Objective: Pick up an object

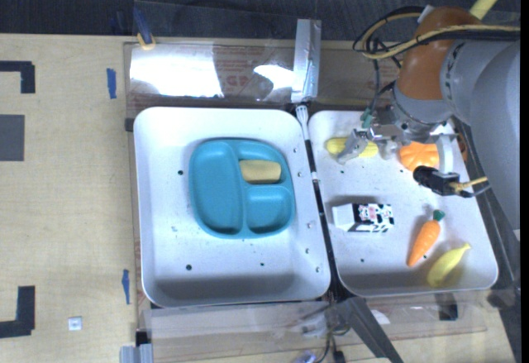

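- The pincer (pixel 361 140) sits low in the far part of the right bin (pixel 479 270), at the end of the grey arm (pixel 488 88) with its orange band (pixel 426 64).
- Pincer opening: cannot be determined; the metal tips overlap a yellow object and no gap is resolvable.
- A yellow banana-shaped item (pixel 340 146) lies directly at the pincer tips, touching or just under them; whether it is gripped cannot be told.
- An orange item (pixel 417 155) lies just right of the pincer, partly covered by the wrist hardware.
- A black-and-white carton (pixel 364 217) lies near the pincer, on its camera-near side, flat on the bin floor.
- A toy carrot (pixel 424 240) with a green top lies further off, to the near right of the pincer.
- A yellow lemon-like item (pixel 447 264) lies just beyond the carrot, close to the bin's near right corner.
- Left of the pincer, across the bin divider, the left bin (pixel 165 270) holds a blue divided plate (pixel 223 192).
- A tan block (pixel 261 172) rests in the plate's upper right compartment.
- Both bins stand on the desk (pixel 58 212).
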